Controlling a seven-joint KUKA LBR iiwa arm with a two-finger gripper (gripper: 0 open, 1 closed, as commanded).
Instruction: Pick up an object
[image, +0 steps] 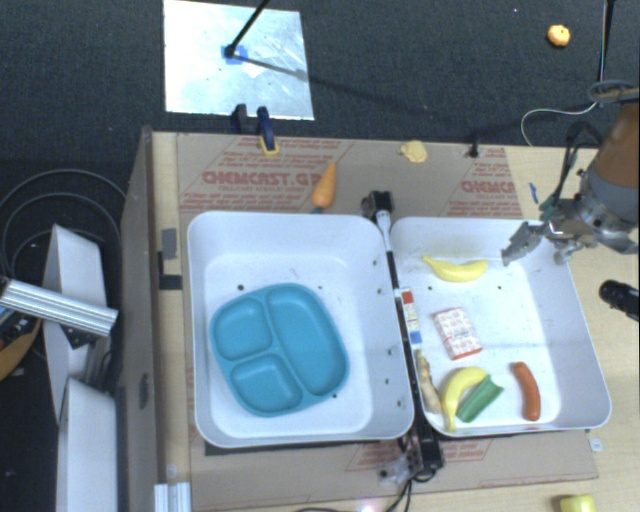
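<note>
The right bin (585, 345) holds a small yellow banana (455, 268) near its back, a white and red box (456, 332) in the middle, and along the front a second yellow banana (456, 388), a green pod (483, 399) and a red sausage (528, 390). A brownish piece (427, 378) lies against the bin's left wall. My gripper (538, 246) hovers over the bin's back right corner, to the right of the small banana and apart from it. Its fingers are open with nothing between them.
The left bin (215, 255) holds a blue divided plate (278, 347). An orange carrot (324, 186) and a small yellow item (414, 152) lie on the cardboard behind the bins. Cables run along the divider (400, 300) between the bins.
</note>
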